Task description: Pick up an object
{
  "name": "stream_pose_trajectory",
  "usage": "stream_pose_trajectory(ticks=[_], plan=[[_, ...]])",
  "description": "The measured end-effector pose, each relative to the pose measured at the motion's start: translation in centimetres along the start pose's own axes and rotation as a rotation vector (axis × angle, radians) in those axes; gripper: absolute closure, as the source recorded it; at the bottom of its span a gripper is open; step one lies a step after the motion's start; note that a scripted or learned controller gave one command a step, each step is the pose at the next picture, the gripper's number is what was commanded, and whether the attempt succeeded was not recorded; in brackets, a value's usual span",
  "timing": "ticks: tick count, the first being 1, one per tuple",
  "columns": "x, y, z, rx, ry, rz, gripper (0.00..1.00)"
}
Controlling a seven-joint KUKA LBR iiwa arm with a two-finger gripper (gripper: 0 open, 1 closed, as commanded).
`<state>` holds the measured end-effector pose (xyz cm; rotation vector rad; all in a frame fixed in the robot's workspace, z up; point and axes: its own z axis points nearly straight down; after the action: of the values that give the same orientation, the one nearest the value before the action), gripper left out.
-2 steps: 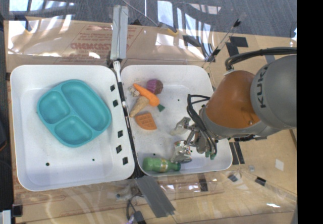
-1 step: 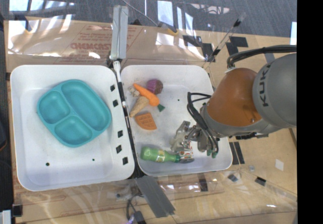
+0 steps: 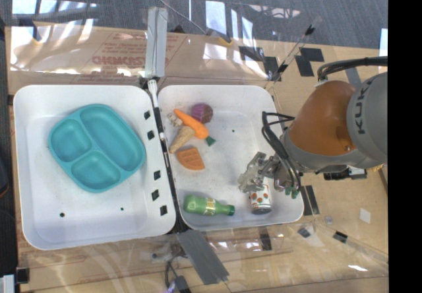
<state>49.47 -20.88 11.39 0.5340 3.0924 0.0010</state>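
Green glass first: the bottle (image 3: 208,206) lies on its side along the near edge of the right bin (image 3: 224,97). Beside it, towards the near right corner, a small can (image 3: 261,200) stands upright, and my gripper (image 3: 264,176) hangs directly over it, probably because that is my pick; whether it is closed, I cannot tell. Towards the far left corner the carrot (image 3: 192,123), orange wedge (image 3: 192,158) and purple ball (image 3: 202,113) cluster. In the left bin (image 3: 26,153) rests a teal tray (image 3: 96,147)
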Motion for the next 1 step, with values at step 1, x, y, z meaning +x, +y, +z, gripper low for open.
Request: stream_pose_trajectory(ticks=[1], plan=[[-7.12, 2.45, 2.05, 0.002, -0.001, 0.342, 1.00]])
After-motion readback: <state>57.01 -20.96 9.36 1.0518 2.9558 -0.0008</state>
